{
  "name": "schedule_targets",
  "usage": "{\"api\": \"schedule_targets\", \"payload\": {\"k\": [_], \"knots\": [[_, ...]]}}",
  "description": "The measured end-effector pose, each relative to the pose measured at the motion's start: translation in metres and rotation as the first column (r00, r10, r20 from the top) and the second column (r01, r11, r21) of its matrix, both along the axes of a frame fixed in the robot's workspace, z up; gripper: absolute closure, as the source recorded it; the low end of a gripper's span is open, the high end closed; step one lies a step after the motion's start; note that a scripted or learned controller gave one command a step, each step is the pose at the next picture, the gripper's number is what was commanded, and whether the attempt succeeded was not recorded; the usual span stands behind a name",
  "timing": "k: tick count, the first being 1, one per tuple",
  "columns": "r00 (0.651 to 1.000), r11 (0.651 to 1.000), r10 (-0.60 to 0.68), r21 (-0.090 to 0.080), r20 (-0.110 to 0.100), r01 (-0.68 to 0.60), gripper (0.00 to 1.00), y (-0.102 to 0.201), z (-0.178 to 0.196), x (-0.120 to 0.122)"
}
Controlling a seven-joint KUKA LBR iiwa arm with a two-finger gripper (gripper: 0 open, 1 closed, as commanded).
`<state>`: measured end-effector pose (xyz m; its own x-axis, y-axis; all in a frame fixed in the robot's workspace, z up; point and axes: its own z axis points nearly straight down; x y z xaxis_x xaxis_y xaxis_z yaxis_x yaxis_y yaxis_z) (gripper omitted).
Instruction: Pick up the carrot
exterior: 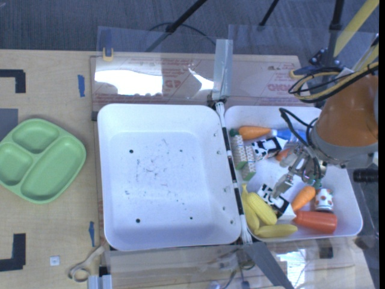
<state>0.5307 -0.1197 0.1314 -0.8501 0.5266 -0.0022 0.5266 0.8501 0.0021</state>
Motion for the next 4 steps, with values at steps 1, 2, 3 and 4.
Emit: {"api": "schedule_targets", "payload": {"k": [1, 2, 3, 4], "knots": [[0.999, 0.999, 0.053, 0.0, 0.001, -0.053, 0.0, -0.015, 0.027, 0.056], [0.981, 0.981, 0.195, -0.002, 0.004, -0.195, 0.0, -0.019, -0.006, 0.063], [0.977, 0.977, 0.213, 0.0, 0.003, -0.213, 0.0, -0.018, -0.002, 0.116], [0.959, 0.959, 0.283, 0.0, -0.001, -0.283, 0.0, -0.03, 0.005, 0.066]]}}
